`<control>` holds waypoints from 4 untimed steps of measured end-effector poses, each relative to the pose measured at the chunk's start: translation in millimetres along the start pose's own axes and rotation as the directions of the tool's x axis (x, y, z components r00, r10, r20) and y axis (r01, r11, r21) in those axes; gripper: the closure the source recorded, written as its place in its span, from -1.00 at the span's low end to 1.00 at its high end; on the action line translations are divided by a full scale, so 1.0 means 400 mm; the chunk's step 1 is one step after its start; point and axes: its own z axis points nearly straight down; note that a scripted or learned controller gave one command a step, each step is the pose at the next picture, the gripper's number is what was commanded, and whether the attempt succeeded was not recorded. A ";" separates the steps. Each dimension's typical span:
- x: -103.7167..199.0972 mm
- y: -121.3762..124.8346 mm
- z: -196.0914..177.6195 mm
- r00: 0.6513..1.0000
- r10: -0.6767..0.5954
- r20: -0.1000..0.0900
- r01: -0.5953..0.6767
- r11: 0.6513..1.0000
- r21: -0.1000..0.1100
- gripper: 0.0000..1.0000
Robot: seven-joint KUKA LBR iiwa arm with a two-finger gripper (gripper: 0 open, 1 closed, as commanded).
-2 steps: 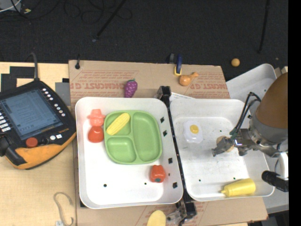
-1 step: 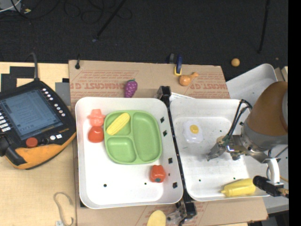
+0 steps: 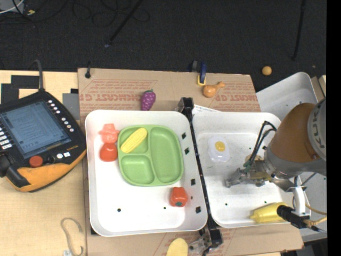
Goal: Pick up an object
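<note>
The gripper (image 3: 234, 179) sits low inside the right bin (image 3: 234, 129), near the middle of its floor, with the grey and orange arm (image 3: 298, 140) extending away to its right. The picture does not resolve whether it is open or closed, and no object is seen in its grasp.

Objects in the right bin, relative to the gripper:
- A pale round object with a yellow centre (image 3: 219, 149) lies on the bin floor just up and to the left, apart from the gripper.
- A yellow banana-shaped object (image 3: 266, 213) lies below and to the right, at the bin's lower edge.

Objects in the left bin (image 3: 101, 207), all well to the gripper's left:
- A green divided plate (image 3: 160, 159) rests in the bin's centre, with a yellow corn cob (image 3: 132, 140) in its upper-left compartment.
- A red pepper-like object (image 3: 179, 197) lies below the plate, nearest to the gripper of this group.
- An orange-red cup-like object (image 3: 108, 152) and a pink object (image 3: 108, 133) sit just beside the plate's left edge, the pink one above.

Outside the bins, above the gripper, a purple grape cluster (image 3: 148, 99) and an orange pear-shaped object (image 3: 211, 89) rest on the cardboard sheet (image 3: 117, 92). A yellow rounded object (image 3: 177, 246) lies below the left bin. A teach pendant (image 3: 37, 137) sits far to the left.
</note>
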 end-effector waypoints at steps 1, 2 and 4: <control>-0.005 0.000 -0.032 1.000 0.006 0.000 -0.006 1.000 -0.002 1.00; -0.024 -0.005 -0.184 1.000 0.007 0.002 -0.007 1.000 -0.006 1.00; -0.029 -0.029 -0.358 1.000 0.002 0.001 -0.002 1.000 -0.004 1.00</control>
